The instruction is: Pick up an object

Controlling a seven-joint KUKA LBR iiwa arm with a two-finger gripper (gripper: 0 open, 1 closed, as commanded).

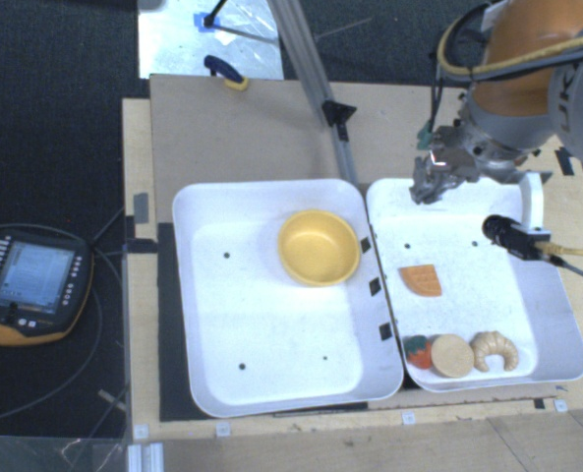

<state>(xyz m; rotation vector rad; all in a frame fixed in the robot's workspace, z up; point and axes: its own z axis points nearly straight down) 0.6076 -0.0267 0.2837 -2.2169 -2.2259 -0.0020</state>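
My gripper (429,187) hangs over the back left corner of the right bin (556,313), with nothing visible between its fingers. An orange wedge (421,280) lies in the middle of that bin, well in front of the gripper. Along the bin's front edge sit a red and green piece (416,347), a tan round disc (452,355) and a croissant (495,350). A yellow bowl (318,247) stands in the left bin (222,342) near its back right.
A black cylindrical part (512,236) on the arm sticks out over the right bin's back. A grey metal pole (306,52) slants across the bench behind the bins. A teach pendant (28,283) lies off the bench at the left.
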